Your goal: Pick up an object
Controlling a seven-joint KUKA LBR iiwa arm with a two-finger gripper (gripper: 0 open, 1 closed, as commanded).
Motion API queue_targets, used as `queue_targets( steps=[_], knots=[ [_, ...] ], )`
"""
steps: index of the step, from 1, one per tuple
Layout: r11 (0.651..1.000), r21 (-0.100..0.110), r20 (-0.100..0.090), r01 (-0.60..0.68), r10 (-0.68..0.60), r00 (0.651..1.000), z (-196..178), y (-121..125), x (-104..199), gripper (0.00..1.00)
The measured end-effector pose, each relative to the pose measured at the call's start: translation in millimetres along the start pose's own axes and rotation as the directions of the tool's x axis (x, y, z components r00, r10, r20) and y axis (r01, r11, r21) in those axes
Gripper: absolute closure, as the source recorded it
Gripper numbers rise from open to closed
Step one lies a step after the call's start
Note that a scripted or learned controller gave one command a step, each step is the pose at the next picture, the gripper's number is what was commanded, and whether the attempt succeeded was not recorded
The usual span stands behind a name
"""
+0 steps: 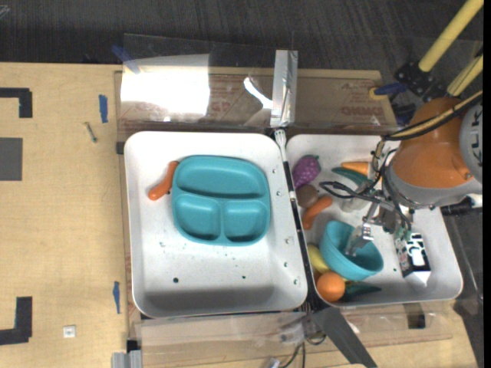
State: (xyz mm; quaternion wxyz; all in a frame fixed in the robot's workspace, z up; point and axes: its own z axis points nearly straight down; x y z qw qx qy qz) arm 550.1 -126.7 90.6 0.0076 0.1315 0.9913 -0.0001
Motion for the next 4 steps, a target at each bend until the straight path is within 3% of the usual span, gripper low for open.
queue_targets(
  steps=[1,2,3,4],
  knots=[
    [0.996,0.001,0.0,-0.094,0.094,0.996,-0.2,6.4,17.7,0.0],
    [0.938,0.003,-0.003,-0.347,0.347,0.938,-46.4,-15.7,-49.0,0.0],
    [0.939,0.007,-0.012,-0.344,0.344,0.939,-2.4,-54.7,19.9,0.0],
    [0.934,0.005,-0.011,-0.357,0.357,0.934,-9.4,-21.1,66.1,0.0]
  ],
)
